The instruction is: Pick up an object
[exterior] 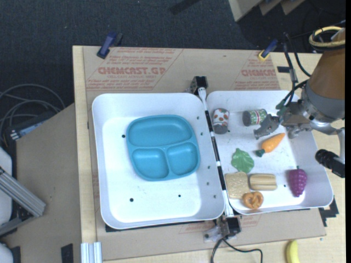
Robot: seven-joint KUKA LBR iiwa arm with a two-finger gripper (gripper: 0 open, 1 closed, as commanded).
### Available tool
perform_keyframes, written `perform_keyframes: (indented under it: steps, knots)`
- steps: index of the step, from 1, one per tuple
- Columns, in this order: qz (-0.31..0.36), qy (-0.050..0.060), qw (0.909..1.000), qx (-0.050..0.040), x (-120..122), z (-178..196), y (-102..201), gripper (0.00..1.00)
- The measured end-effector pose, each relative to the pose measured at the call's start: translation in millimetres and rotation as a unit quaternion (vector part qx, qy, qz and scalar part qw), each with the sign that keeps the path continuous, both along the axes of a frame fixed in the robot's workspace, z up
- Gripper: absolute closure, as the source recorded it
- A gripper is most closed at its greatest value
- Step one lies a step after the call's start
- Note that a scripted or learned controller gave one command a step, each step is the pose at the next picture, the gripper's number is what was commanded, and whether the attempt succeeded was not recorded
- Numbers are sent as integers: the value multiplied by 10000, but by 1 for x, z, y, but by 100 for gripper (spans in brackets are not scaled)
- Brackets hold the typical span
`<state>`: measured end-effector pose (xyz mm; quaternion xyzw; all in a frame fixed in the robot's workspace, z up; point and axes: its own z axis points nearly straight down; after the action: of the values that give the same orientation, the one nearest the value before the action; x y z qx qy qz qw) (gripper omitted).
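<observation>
At the near edge of the surface (82,147), which is covered with brown printed cardboard, a small yellow curved object (292,251) lies outside the bins. Just behind it is the right shallow white bin (323,193). In its near part there is a round brown pretzel-like toy (253,200), touching a pale square cracker-like piece (236,184) on its left. Just beside these lies a tan bread-roll shaped toy (262,182), and to the right, near the bin wall, a purple bunch of plastic grapes (297,181).

A little farther in lies a green leafy plastic piece (242,160). Behind it an orange plastic carrot with a green end (271,143) lies tilted, its thick end pointing to the far right. The claw (272,124) is low over the bin, just behind the carrot and very near to it, but I see nothing between its fingers; I cannot tell how far it is open. The grey arm with its orange band (329,81) comes in from the right.

Next to the claw, on its left, a small green and white can (254,116) lies on its side, and a small brown and white cup-shaped toy (220,119) is near the bin's left wall.

The left shallow white bin (109,201) holds a blue plastic plate with three compartments (163,147). At the far edge of the surface a blue clamp (108,44) holds the cardboard.
</observation>
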<state>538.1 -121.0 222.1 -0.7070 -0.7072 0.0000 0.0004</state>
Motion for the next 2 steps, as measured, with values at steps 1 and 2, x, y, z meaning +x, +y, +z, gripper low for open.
perform_keyframes:
  steps: [1,2]
  knots:
    - [-7,20,10000,1,20,-110,-37,0]
    - [-5,-12,10000,-9,22,-98,-38,100]
